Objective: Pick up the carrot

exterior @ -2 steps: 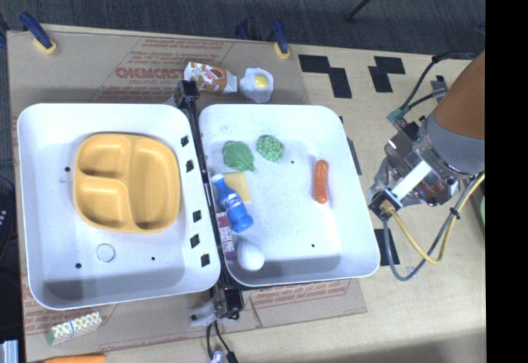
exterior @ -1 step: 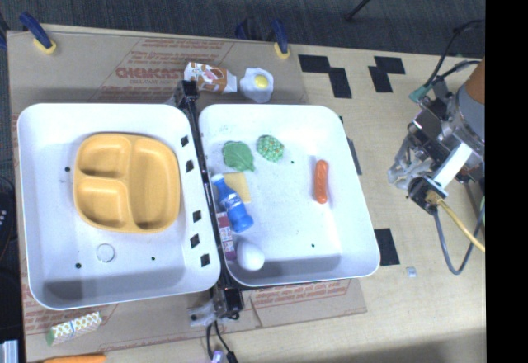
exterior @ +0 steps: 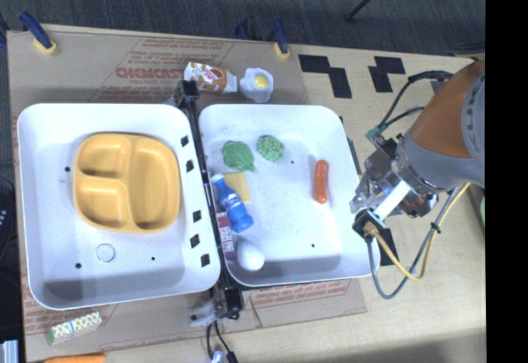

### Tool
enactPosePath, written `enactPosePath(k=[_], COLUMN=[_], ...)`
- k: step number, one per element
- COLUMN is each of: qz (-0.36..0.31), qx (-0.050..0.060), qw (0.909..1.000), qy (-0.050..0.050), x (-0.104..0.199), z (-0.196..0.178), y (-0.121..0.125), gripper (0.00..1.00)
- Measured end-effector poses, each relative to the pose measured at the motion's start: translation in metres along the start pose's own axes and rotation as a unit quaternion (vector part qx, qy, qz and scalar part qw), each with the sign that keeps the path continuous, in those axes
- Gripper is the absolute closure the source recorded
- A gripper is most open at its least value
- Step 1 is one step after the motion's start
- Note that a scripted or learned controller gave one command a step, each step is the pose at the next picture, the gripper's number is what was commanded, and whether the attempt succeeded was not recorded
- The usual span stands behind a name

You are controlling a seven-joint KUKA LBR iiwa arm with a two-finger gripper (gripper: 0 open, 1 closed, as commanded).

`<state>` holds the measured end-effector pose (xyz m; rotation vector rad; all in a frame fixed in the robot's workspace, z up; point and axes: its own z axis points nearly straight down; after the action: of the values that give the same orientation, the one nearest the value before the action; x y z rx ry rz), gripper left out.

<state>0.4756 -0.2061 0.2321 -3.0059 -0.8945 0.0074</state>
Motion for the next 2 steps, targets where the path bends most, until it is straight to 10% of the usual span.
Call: enactPosePath(k=[1, 2], qz=[-0.19, -0.034], qx=[-0.002, 0.0], qw=[0.9819, 0.9994], qy=[0.0, 0.0], x=[-0.002, 0.025], z=[-0.045, 0.04], y=[0.004, -0.039], gripper=[1.0, 1.0])
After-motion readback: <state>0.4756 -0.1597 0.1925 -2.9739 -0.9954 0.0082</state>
